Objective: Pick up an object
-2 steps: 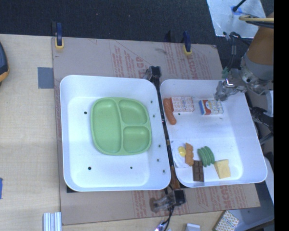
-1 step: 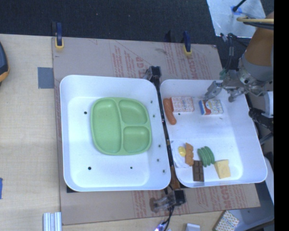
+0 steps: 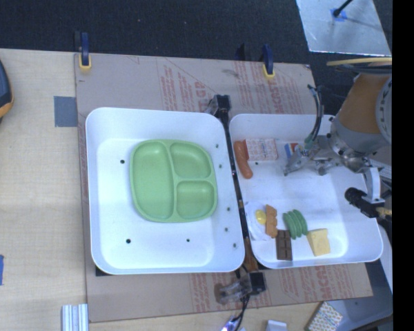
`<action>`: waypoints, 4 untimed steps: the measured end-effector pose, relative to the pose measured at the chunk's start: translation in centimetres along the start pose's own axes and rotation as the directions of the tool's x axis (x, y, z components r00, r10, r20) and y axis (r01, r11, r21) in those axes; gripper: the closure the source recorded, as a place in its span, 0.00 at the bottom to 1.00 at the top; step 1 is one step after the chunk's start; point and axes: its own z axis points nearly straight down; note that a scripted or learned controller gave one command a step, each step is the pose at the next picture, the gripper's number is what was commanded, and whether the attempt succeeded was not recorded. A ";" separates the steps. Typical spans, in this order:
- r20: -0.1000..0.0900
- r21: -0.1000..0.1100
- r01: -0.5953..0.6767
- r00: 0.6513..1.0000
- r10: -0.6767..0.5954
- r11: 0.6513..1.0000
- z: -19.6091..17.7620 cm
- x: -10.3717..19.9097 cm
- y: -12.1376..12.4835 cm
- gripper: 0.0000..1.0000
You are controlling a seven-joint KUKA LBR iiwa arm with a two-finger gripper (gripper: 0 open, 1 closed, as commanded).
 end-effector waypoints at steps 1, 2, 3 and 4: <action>0.001 -0.008 0.001 1.000 0.000 1.000 -0.3 1.3 5.2 0.00; 0.000 0.002 -0.002 1.000 0.002 1.000 -0.1 1.6 1.0 0.00; 0.000 -0.004 -0.001 1.000 0.001 1.000 -0.2 3.3 5.1 0.00; -0.001 0.002 -0.001 1.000 0.001 1.000 -0.1 2.4 0.8 0.00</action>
